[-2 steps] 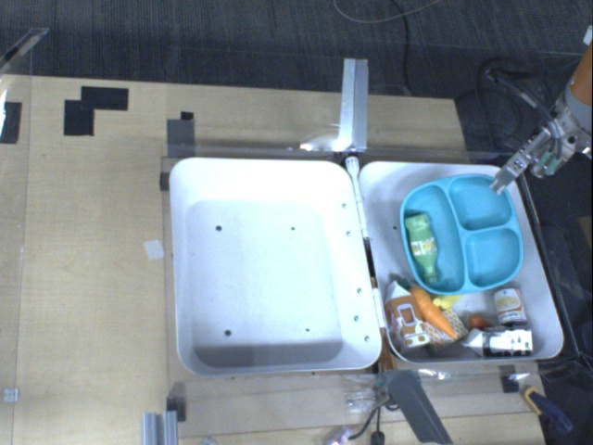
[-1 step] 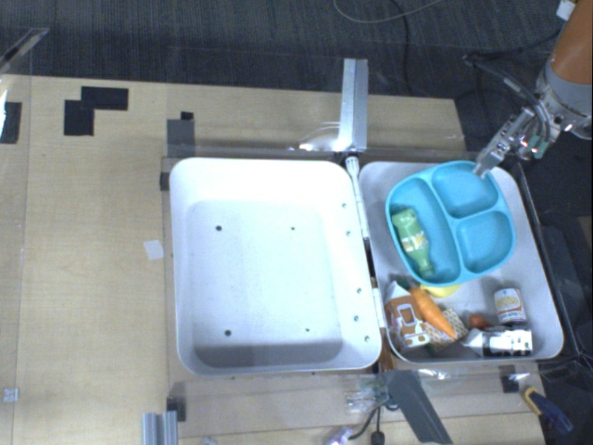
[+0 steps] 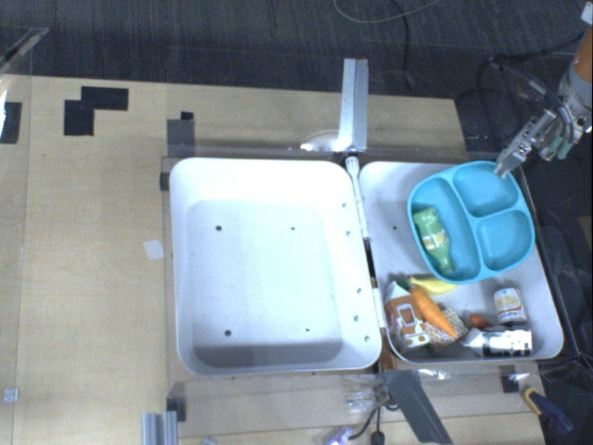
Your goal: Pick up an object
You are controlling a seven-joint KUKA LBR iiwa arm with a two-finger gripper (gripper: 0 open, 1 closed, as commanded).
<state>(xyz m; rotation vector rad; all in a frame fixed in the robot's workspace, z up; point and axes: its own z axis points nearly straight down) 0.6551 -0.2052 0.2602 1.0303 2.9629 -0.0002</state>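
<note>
The camera view shows the robot's fingers [image 3: 519, 153] at the far right, just above the back corner of the right white bin [image 3: 553, 327]. I cannot tell how far open they are, because they look small and blurry. Nothing sits between them.

Right below the tips is a blue plastic plate with three parts [image 3: 473, 219]. A pale green packet [image 3: 432, 233] lies in the long part of the plate, on the side away from the fingers. Past the plate, still farther from the fingers, lies a yellow banana [image 3: 432, 285], touching an orange carrot [image 3: 435, 313] and a brown and white box [image 3: 404, 318]. A small tin with a white label [image 3: 507, 305] and a black and white bottle lying flat [image 3: 505, 343] rest near that pile. The left white bin [image 3: 263, 263] is well apart from the fingers.

To do this step well, I think the arm should pick one thing that sits alone, like the tin. The fingers should come straight down over it, one on each side, and close before lifting.
</note>
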